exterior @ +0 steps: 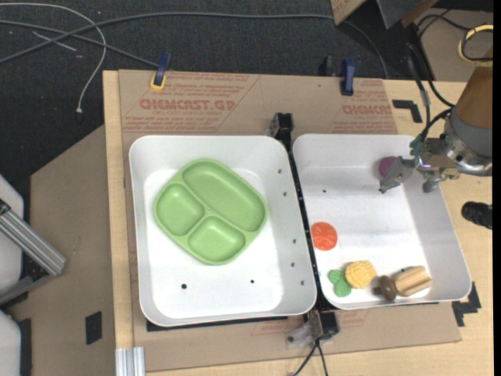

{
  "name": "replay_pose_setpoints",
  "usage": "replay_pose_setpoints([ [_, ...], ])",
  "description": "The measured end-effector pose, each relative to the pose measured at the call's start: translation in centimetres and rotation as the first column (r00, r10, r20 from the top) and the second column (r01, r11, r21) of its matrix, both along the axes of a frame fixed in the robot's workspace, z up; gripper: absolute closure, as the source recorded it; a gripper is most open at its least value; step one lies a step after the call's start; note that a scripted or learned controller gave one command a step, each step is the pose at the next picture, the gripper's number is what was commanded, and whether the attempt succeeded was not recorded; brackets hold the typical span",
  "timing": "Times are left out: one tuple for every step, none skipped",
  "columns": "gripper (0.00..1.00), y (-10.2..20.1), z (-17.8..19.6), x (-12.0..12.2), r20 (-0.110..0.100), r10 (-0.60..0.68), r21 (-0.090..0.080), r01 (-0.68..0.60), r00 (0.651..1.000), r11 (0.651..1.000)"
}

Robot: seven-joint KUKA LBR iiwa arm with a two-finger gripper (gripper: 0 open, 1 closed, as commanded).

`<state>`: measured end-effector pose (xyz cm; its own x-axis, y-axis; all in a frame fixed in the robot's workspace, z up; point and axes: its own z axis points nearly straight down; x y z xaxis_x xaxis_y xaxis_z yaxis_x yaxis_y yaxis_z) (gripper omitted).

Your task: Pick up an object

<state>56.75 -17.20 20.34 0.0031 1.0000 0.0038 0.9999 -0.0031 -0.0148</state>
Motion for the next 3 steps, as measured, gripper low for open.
replay_pose_setpoints([
  [0.00, 0.0, 0.8, 0.3, 0.014, 0.004, -0.003, -0.003, 1.000, 1.000],
  [0.00, 0.4, -5.5, 0.5, 0.009, 0.003, -0.001, -0.003, 1.000, 1.000],
  [0.00, -0.4, -10.5, 0.9, 0.010, 0.003, -0.002, -0.003, 1.000, 1.000],
])
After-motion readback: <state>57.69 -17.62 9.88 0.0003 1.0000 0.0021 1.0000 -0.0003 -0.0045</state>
